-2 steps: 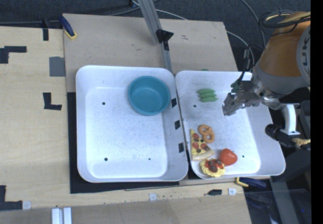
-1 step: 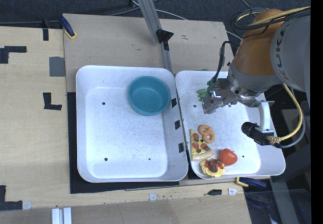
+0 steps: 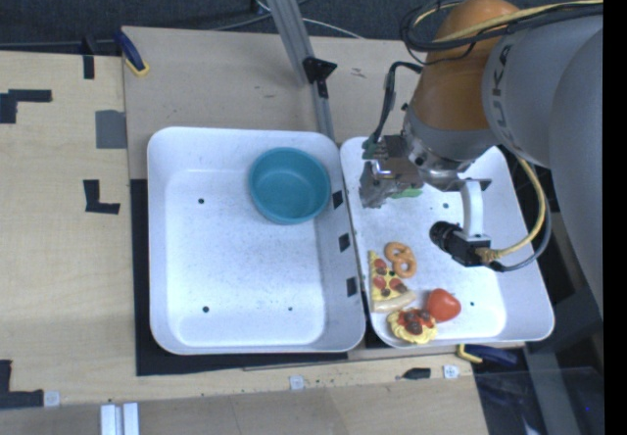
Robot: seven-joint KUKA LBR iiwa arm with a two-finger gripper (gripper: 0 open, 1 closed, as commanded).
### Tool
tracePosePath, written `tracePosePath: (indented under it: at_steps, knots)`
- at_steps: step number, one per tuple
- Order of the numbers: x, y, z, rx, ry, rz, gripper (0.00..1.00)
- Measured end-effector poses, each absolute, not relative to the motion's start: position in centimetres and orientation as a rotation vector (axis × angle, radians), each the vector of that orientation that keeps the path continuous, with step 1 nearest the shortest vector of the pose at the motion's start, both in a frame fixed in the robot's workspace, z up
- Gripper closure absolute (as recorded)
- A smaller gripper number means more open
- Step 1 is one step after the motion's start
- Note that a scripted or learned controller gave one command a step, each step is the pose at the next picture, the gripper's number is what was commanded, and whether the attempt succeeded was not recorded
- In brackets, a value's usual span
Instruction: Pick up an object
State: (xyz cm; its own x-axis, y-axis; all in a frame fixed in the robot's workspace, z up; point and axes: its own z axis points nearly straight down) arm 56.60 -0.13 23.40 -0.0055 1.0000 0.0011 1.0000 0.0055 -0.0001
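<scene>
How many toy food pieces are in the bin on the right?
4: pretzel, pizza slice, red tomato and a yellow piece, clustered at the near end. The arm may hide more.

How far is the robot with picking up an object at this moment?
Done: the arm has reached into the right bin, and the gripper sits low over its upper left part, beside something green. In hand: nothing can be seen between its fingers, so no grasp is confirmed. Left: to grasp and lift. The pretzel, pizza slice, tomato and the blue bowl in the left bin lie untouched.
</scene>
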Motion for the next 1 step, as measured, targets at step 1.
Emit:
tracePosePath:
  at_steps: [1]
  knots:
    - [58.05,4.38,22.32,-2.216,-2.225,0.001,1.00]
